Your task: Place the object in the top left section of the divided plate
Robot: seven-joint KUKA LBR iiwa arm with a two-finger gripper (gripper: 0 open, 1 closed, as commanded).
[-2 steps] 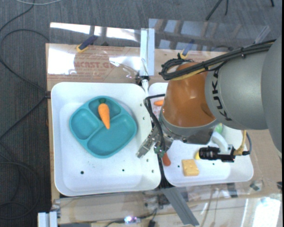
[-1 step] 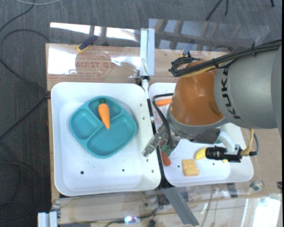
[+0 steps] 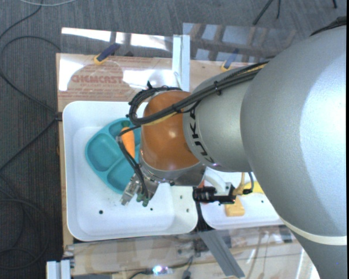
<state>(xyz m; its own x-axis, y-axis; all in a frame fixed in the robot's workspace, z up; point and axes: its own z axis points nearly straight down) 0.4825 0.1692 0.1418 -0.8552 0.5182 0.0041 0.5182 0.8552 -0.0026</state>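
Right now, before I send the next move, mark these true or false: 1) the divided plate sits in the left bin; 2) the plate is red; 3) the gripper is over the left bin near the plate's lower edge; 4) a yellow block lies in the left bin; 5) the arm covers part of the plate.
1) True: the teal divided plate lies in the left bin.
2) False: it is teal.
3) True: the gripper is over the left bin, just beyond the plate's lower edge.
4) False: the yellow block lies in the right bin.
5) True: the arm's orange band hides the plate's right side.
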